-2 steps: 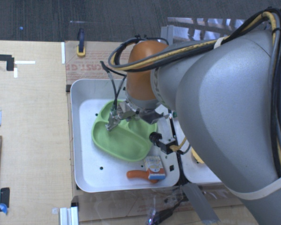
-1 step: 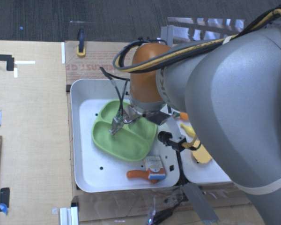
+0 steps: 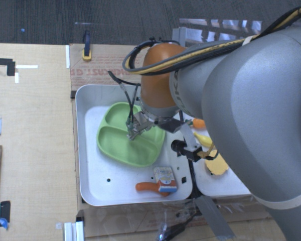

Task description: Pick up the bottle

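Observation:
My gripper hangs low over the middle ridge of a green divided plate in the left bin. Nothing shows in it. An orange-red, bottle-like item with a blue and white band lies on its side near the bin's front wall. It is well apart from the gripper, toward the front right. A small printed carton lies touching it just behind. The big grey arm covers most of the right side.
A yellow object and a small orange one lie in the right bin, partly under the arm. Bare white floor shows at the left bin's front left. A clamp sits behind the bins.

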Controlling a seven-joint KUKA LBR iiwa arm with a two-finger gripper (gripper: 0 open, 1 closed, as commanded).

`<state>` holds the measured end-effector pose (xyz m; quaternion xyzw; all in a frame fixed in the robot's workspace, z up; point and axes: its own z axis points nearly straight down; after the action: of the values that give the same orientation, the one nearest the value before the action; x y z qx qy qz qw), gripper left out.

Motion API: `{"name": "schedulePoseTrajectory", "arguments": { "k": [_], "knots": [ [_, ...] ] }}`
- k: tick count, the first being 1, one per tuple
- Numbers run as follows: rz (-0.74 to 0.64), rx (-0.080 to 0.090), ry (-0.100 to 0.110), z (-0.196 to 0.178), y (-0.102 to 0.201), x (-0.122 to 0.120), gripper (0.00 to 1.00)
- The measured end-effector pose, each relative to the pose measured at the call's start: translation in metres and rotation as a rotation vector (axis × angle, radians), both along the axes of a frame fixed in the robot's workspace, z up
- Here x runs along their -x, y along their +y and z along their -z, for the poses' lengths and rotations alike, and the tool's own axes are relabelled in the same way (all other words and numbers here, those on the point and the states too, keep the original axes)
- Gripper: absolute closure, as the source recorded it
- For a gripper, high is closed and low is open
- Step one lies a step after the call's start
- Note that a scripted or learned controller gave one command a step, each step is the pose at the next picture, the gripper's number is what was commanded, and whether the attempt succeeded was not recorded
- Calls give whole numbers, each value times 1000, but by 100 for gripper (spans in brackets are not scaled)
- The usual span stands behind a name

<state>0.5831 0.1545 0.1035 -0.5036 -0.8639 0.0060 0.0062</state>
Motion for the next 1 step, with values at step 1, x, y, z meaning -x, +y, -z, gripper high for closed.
{"name": "schedulePoseTrajectory", "arguments": {
  "k": [1],
  "knots": [
    [-192, -1, -15, 6, 4, -14, 100]
  ]
}}
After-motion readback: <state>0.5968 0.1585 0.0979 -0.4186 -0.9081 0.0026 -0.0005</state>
